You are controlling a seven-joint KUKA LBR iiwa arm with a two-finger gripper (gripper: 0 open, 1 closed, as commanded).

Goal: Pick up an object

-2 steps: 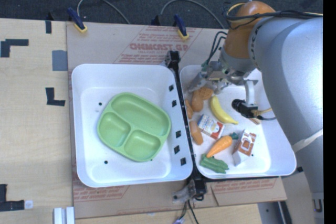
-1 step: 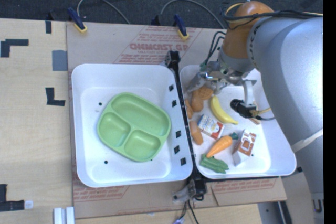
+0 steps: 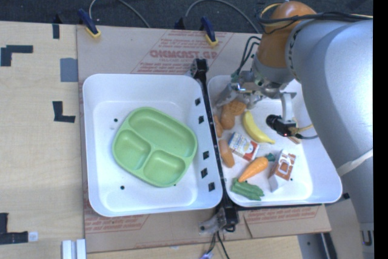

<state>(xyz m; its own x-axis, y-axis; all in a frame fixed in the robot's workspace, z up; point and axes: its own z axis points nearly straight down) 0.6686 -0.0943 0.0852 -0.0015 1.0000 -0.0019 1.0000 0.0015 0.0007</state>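
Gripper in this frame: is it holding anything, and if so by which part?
Cannot be told. The gripper sits low in the right bin, right above the brown bread-like item, but no object shows clearly within it.

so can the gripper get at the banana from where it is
Probably yes: the banana lies uncovered in the right bin, just below the gripper, with only the brown food piece close beside it.

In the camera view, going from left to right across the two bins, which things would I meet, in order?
Green divided plate → small carton with red print → banana → red and white packet.
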